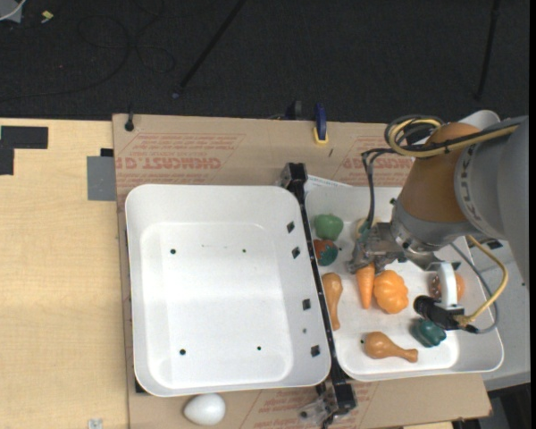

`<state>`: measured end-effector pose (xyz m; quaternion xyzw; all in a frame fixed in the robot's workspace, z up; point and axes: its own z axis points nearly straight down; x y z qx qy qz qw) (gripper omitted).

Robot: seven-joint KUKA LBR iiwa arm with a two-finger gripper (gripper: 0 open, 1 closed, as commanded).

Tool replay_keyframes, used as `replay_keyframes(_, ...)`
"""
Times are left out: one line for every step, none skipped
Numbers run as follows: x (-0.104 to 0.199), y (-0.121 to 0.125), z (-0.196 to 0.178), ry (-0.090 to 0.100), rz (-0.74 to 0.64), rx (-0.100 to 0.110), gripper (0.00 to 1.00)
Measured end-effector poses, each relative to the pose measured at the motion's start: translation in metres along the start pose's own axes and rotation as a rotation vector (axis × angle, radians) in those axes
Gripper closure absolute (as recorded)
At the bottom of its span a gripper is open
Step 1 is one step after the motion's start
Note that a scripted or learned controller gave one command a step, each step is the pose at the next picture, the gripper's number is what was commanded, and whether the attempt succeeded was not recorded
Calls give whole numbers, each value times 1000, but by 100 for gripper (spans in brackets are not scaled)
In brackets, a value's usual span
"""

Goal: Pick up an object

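The right bin [482, 357] holds several toy foods: a green piece [328, 227], an orange carrot [365, 287], a round orange pumpkin [390, 292], a slim orange gourd [331, 298], a tan squash [389, 347] and a teal piece [427, 332]. My gripper [369, 255] hangs low in this bin, right at the carrot's upper end and just left of the pumpkin. The grey arm with its orange band [438, 190] covers the bin's back right part. Nothing is visibly lifted.
The left bin [152, 231] lies beside the right one, with a black divider [308, 266] between them. A small red and teal item [324, 252] rests near the divider. A white egg shape [204, 409] sits on the bench in front of the left bin. Cables [482, 302] loop near the wrist.
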<state>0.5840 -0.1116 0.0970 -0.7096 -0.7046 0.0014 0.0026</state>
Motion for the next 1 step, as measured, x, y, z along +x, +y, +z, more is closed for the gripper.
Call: replay_keyframes(107,24,-96,4,-18,-14,100)
